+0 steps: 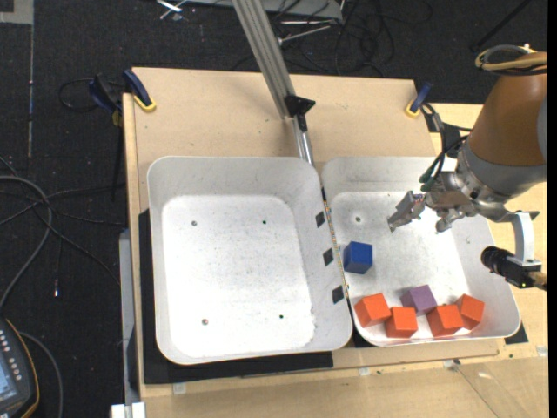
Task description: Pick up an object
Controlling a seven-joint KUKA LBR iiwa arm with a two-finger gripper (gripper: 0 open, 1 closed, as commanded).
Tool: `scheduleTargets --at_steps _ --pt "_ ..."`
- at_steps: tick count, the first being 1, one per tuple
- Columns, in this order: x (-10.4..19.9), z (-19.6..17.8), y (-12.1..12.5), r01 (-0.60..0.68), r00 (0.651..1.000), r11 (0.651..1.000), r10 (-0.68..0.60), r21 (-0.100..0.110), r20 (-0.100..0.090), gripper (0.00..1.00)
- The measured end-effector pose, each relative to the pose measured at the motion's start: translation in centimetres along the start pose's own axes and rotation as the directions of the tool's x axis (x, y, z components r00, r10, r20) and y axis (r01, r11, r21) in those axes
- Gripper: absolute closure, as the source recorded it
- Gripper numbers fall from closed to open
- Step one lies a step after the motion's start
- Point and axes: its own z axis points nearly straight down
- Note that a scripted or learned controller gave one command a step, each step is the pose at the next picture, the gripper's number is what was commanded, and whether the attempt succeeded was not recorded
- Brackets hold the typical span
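Note:
In the right bin point(383, 181) lie a blue cube point(358, 257), a purple cube point(421, 298) and several orange cubes, among them one at the left point(373, 308) and one at the right point(470, 309), all near the bin's front wall. My gripper point(422, 213) hangs over the bin's middle, up and to the right of the blue cube. Its fingers point(402, 215) are spread open with nothing between them.
The left bin point(165, 259) sits beside the right one. A slanted metal pole point(265, 46) comes down to the ridge between the bins. Clamps point(139, 94) hold the wooden board at its back corners. The arm's grey and orange wrist point(513, 138) enters from the right.

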Motion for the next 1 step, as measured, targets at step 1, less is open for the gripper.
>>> scheduleTargets --at_steps 1 --pt "0.45 1.88 -2.03 0.0 1.0 1.0 0.0 0.002 0.0 0.0"
